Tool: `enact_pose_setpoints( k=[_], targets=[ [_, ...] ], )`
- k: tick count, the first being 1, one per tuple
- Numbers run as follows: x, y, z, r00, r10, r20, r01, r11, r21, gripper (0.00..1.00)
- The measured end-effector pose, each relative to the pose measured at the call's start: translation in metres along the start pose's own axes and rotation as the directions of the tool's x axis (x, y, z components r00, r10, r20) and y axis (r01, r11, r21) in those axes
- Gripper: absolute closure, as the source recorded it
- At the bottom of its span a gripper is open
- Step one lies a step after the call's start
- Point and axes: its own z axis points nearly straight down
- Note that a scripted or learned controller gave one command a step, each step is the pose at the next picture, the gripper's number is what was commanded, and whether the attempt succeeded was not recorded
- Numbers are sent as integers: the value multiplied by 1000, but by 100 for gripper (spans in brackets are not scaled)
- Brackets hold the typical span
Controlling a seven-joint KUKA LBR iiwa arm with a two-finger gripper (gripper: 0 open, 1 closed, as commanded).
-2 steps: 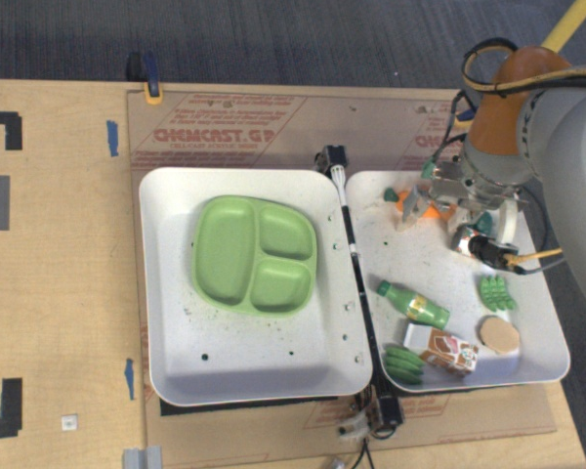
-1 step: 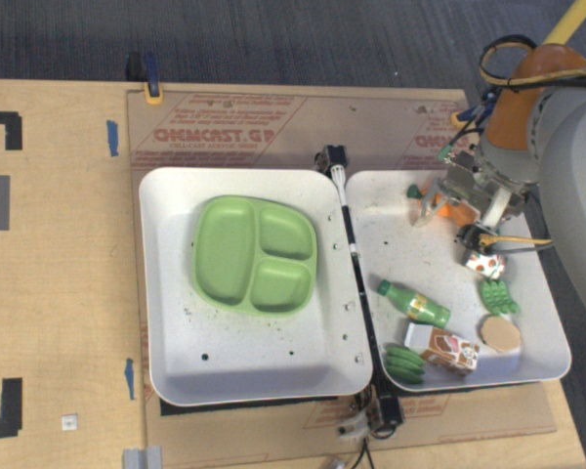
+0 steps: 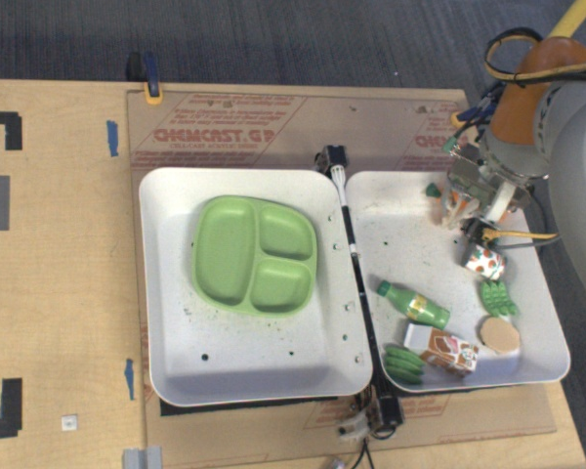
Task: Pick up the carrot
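Note:
The carrot (image 3: 445, 204) is a small orange piece with a green top, lying at the far side of the right bin (image 3: 391, 208). It is partly hidden by my gripper (image 3: 466, 210), which hangs low right against its right side. Whether the carrot sits between the tips is hidden by the gripper body. The grey arm with its orange band (image 3: 537, 86) comes in from the upper right.
In the right bin lie a green bottle (image 3: 413, 306), a green pod (image 3: 403, 362), a brown box (image 3: 449, 350), a beige disc (image 3: 499, 336), a leafy green piece (image 3: 498, 298) and a red-white item (image 3: 484, 260). A green divided plate (image 3: 254, 254) sits in the left bin (image 3: 166, 291).

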Motion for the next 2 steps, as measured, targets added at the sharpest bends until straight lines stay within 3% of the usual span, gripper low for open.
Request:
enact_pose_setpoints(
  k=[1,2],
  targets=[
    [4,-2,0,1000,-1,-7,2,1000,7,0],
    [3,-1,-10,1000,-3,-2,3,1000,3,100]
  ],
)
